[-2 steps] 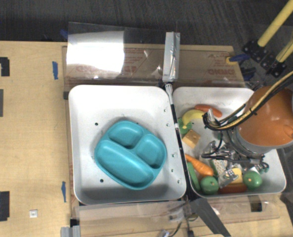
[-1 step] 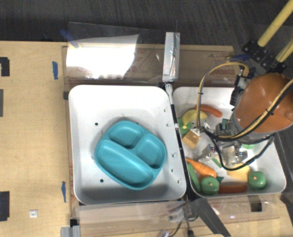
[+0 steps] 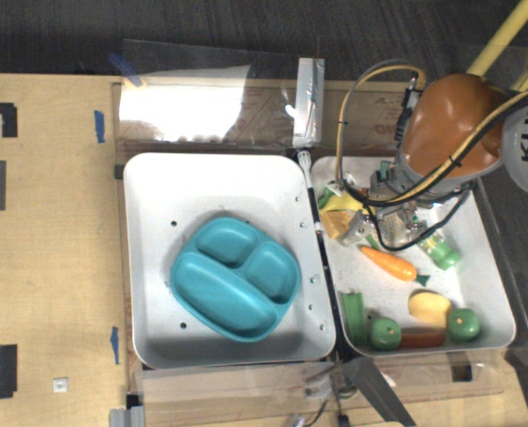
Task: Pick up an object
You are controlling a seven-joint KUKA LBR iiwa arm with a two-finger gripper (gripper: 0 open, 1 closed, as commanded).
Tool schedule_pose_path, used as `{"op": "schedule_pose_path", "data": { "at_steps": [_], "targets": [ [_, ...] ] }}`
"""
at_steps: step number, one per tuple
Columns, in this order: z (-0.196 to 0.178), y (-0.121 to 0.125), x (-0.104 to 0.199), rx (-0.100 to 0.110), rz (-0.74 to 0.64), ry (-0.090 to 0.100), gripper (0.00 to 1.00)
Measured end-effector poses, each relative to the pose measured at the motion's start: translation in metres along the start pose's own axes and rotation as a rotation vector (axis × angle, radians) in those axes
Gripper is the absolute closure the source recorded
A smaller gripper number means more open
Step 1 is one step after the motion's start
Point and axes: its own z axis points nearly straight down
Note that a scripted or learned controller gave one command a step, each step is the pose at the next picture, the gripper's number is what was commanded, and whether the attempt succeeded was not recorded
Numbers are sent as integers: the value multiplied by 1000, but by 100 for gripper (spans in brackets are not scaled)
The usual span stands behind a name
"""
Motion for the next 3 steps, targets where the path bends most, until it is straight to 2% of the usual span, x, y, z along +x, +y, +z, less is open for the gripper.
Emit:
{"op": "schedule_pose_path", "data": {
  "at_steps": [1, 2, 3],
  "targets": [
    [-1, 62, 7, -2, -3, 2, 0],
    [-2, 129, 57, 2, 14, 4, 0],
    [-41, 51, 13, -2, 122, 1, 0]
  ]
}}
